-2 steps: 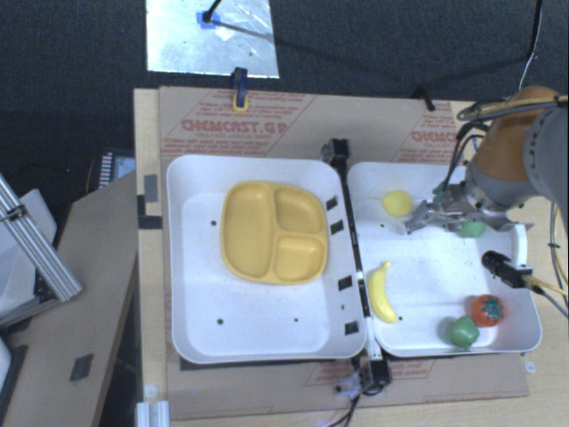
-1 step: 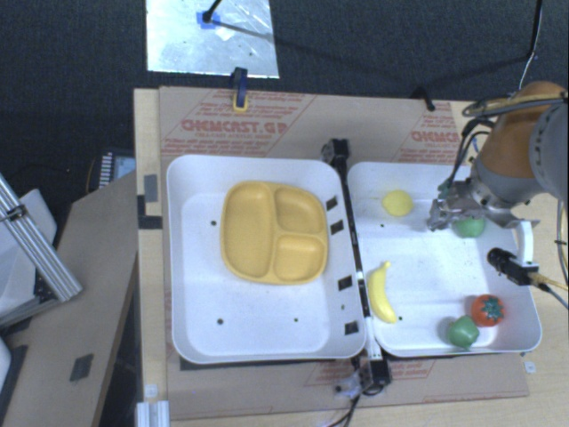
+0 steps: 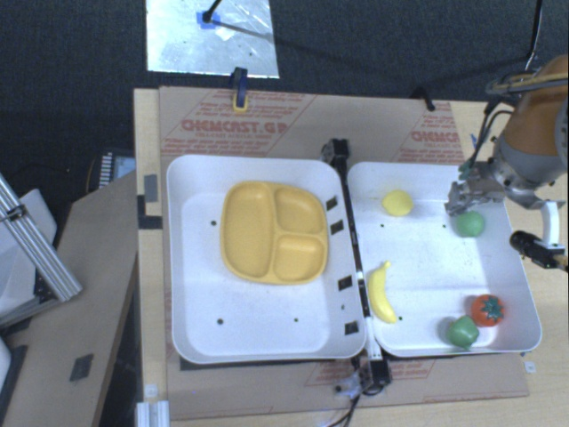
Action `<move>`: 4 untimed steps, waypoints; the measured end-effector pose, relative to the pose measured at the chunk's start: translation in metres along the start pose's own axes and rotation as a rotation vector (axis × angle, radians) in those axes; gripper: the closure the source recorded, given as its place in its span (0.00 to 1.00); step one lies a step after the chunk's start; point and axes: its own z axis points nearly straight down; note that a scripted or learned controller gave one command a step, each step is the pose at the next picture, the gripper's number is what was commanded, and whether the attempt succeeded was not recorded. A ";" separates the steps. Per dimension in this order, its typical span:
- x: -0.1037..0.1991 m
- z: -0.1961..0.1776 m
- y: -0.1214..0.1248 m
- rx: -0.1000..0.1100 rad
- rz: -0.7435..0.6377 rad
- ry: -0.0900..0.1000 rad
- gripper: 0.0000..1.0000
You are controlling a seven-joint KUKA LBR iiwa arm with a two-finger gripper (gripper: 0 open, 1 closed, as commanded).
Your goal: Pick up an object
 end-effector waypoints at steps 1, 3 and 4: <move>0.005 -0.049 -0.004 0.000 -0.002 0.001 1.00; 0.063 -0.070 0.007 0.005 -0.007 0.005 1.00; 0.121 -0.064 0.011 0.005 -0.007 0.005 1.00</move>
